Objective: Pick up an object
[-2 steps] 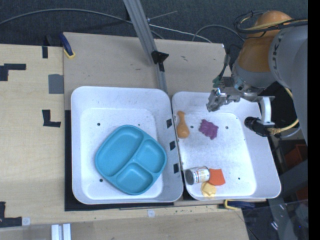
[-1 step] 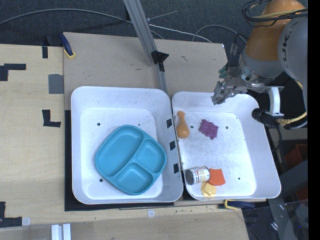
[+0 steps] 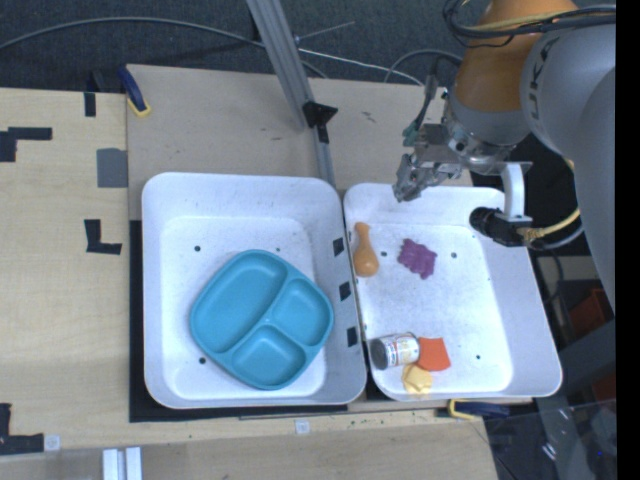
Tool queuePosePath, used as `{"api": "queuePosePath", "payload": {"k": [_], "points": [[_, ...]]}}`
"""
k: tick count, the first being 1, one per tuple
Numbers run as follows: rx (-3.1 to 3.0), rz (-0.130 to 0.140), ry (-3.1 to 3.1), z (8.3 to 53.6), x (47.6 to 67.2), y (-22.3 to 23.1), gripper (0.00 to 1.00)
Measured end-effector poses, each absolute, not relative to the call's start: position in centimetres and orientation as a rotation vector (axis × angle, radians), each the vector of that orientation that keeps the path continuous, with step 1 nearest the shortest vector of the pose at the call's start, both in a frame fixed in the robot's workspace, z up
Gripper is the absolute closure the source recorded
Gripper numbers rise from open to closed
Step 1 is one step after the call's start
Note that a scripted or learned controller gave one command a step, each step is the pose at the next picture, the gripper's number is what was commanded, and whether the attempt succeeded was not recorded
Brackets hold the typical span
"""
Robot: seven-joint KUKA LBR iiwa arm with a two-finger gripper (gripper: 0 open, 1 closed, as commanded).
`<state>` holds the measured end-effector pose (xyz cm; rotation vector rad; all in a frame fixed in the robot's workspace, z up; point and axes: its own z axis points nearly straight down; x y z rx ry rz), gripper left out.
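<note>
Camera view looks down at a slant on the wooden bench (image 3: 60, 298), where two shallow white plastic bins stand side by side and touch along their inner walls. The grey KUKA arm (image 3: 585, 78) reaches in from the right side, and its rounded orange band (image 3: 505, 43) sits above the wrist. From the wrist the arm bends downward and to the left, so the two-finger gripper (image 3: 408, 190) hangs over the far rim of the right bin (image 3: 530, 318), near its far left corner. The finger tips are dark and small against the white wall, so I cannot tell if they are spread or closed (nothing is seen between them).

Inside the right bin several small objects lie on the floor. A small orange bottle-shaped toy (image 3: 366, 251) rests beside the left wall, and a purple crumpled piece (image 3: 418, 258) lies just beside it, nearest to the gripper but apart from it. At the near side, a short silver metal can (image 3: 396, 350) lies on its side, touching a flat orange block (image 3: 433, 354), with a small yellow piece (image 3: 417, 379) just in front of them.

The left bin (image 3: 160, 268) holds a blue plastic tray with three compartments (image 3: 262, 318), lying tilted on the floor.
</note>
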<state>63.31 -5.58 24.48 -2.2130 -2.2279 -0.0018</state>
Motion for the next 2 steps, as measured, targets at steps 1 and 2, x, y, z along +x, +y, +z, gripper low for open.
{"api": "queuePosePath", "payload": {"k": [1, 2], "points": [[-2.212, 0.001, -2.227, 24.4, 63.0, -0.3, 1.00], [-2.212, 0.000, -2.229, 23.8, 64.9, 5.5, 1.00]]}}
